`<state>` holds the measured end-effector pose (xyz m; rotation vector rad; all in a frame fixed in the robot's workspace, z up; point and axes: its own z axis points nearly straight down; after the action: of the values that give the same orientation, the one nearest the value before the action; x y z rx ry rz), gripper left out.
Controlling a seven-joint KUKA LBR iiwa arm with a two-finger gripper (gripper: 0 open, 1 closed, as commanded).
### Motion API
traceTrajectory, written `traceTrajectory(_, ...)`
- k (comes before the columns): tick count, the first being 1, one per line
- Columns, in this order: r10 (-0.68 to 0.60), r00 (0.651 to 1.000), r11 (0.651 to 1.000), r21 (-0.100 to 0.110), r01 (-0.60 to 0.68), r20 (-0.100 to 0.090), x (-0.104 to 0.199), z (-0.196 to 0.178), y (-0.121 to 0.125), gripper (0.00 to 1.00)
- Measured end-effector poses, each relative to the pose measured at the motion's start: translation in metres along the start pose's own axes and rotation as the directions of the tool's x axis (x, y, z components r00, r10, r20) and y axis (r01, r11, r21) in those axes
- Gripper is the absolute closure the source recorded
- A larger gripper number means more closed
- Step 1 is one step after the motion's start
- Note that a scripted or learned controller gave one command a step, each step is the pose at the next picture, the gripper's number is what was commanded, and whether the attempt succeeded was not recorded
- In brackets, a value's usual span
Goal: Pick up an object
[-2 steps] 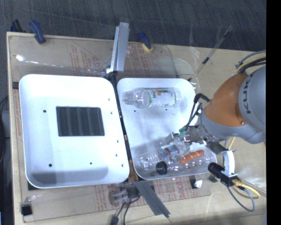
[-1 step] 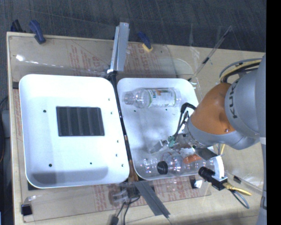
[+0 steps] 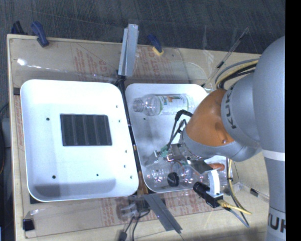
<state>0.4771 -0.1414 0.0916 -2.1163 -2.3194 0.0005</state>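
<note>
A clear plastic bottle (image 3: 159,104) lies on its side along the far wall of the right bin (image 3: 145,134). A second clear plastic item with a dark cap (image 3: 166,175) lies at the bin's near edge. My gripper (image 3: 171,153) hangs low over the near half of the right bin, just above that clear item, under the orange band of the wrist (image 3: 210,124). Something orange-red (image 3: 216,165) shows beside the wrist at the bin's right side. The wrist hides much of the bin floor.
The left bin (image 3: 75,134) has a dark ribbed panel (image 3: 86,130) on its floor. A grey metal bar (image 3: 127,49) stands at the far edge between the bins. Blue clamps (image 3: 39,33) grip the bench's far edge. Cables (image 3: 231,202) trail at the near right.
</note>
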Motion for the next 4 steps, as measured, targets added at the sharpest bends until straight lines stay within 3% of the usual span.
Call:
traceTrajectory(1,0.157,0.988,0.988,0.001,-0.157,0.0,-0.042,-0.057,-0.005,0.0)
traceTrajectory(2,0.067,0.998,0.998,0.001,-0.067,0.0,-0.051,-0.066,0.052,0.0)
traceTrajectory(3,0.014,1.0,1.0,0.001,-0.014,-0.001,-0.06,-0.041,0.056,0.0)
traceTrajectory(4,0.012,1.0,1.0,0.004,-0.012,0.0,-0.079,0.001,0.118,0.0)
